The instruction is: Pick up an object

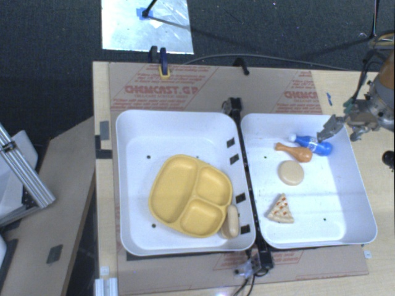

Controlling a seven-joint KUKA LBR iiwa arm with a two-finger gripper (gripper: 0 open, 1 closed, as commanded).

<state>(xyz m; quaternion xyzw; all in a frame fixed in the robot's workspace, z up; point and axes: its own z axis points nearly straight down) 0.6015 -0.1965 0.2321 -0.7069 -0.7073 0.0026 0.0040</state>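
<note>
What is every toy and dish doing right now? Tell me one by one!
yellow divided plate: lying flat in the left bin, compartments bare
pale bread roll: lying against the plate's right rim
blue toy: lying in the right bin, gripper right over it
orange drumstick: lying flat, touching the blue toy
round cream biscuit: lying flat, alone
pizza slice: lying flat, alone

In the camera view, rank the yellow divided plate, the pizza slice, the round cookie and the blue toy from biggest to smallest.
1. yellow divided plate, largest by far
2. pizza slice and round cookie, look about alike, so unranked
3. blue toy, seems smallest, though the gripper partly covers it
</note>
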